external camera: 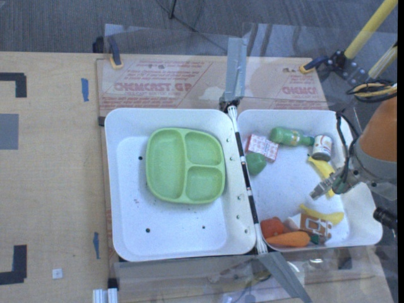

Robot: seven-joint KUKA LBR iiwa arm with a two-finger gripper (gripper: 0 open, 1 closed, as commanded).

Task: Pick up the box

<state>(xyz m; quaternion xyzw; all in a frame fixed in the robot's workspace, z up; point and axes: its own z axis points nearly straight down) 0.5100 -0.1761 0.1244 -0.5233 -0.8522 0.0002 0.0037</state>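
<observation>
Box in right bin, gripper above it

I see the red-white box (262,148) flat at the right bin (363,232) top-left, beside a green bottle (289,136). Gripper (322,189) hangs apart near a banana (320,166), fingers slightly parted w/ nothing between.

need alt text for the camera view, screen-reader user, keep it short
The arm's gripper hovers low over the right bin, away from the red-and-white box lying near that bin's left wall. Around it sit a green bottle, bananas and a carrot; the left bin bears a green divided plate.
</observation>
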